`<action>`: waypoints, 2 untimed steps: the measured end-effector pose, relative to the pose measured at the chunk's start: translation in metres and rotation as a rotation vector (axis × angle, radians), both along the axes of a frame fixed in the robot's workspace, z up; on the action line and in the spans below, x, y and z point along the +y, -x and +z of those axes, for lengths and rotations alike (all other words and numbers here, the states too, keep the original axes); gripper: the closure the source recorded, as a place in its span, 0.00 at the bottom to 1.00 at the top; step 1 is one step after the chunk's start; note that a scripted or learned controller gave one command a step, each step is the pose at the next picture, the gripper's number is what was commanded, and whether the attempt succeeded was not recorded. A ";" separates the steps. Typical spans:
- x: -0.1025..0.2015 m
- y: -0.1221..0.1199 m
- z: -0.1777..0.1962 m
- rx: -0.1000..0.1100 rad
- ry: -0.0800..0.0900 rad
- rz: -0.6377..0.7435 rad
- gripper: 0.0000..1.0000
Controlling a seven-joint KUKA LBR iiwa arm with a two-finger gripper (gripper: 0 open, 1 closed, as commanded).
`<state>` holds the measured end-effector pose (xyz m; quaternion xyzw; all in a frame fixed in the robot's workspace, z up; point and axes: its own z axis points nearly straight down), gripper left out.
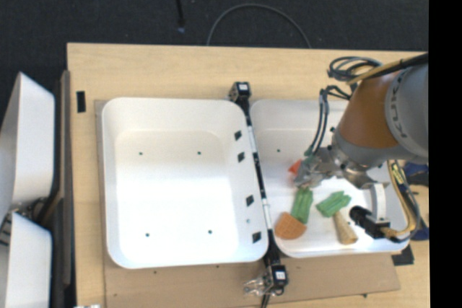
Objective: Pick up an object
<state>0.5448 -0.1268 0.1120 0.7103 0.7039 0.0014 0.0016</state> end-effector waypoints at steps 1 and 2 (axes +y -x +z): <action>-0.024 -0.027 0.092 -0.007 0.005 0.011 1.00; -0.023 -0.024 0.086 0.002 0.002 0.009 0.00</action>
